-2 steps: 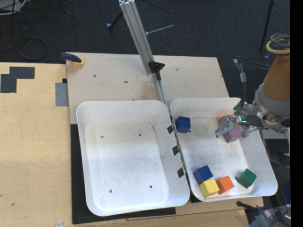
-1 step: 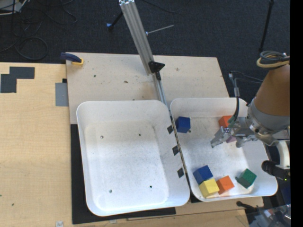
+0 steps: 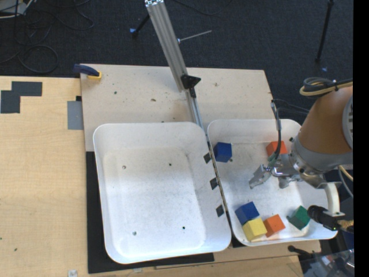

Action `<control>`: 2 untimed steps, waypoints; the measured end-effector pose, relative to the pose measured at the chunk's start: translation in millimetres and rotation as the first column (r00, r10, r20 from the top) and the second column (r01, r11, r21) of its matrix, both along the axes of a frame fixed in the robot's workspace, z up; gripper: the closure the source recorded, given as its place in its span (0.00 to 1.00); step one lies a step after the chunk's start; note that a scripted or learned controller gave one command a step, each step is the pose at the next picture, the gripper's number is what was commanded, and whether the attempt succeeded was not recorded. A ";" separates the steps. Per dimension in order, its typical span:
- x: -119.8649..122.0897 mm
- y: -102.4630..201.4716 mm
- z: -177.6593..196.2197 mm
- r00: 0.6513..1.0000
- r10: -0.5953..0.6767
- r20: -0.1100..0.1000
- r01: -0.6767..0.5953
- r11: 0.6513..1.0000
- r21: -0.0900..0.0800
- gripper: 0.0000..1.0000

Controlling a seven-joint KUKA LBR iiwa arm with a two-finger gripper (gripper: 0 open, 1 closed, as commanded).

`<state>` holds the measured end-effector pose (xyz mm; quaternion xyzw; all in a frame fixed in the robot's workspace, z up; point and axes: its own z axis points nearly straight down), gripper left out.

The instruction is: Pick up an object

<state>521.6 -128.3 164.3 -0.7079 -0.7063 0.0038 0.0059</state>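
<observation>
My gripper [image 3: 271, 180] hangs over the middle of the right bin [image 3: 242, 133], its two metal fingers spread apart with nothing between them. An orange block [image 3: 274, 149] lies just behind it, near the bin's far right side. A blue cube [image 3: 222, 151] sits at the bin's far left by the divider. Along the near edge lie another blue cube [image 3: 247, 211], a yellow cube [image 3: 254, 229], an orange cube [image 3: 275, 224] and a green cube [image 3: 299, 217]. The gripper is above bare bin floor, apart from every block.
The left bin [image 3: 115, 149] lies beside the right one, with black clips on the shared rim. A slanted aluminium bar [image 3: 170, 45] rises behind the bins. The arm's orange band [image 3: 323, 126] overhangs the right bin's right side.
</observation>
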 end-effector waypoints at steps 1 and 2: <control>-1.8 8.1 -65.2 1.000 -0.001 -0.001 0.001 1.000 0.001 0.00; -0.9 4.3 -55.7 1.000 -0.010 -0.002 0.010 1.000 0.001 1.00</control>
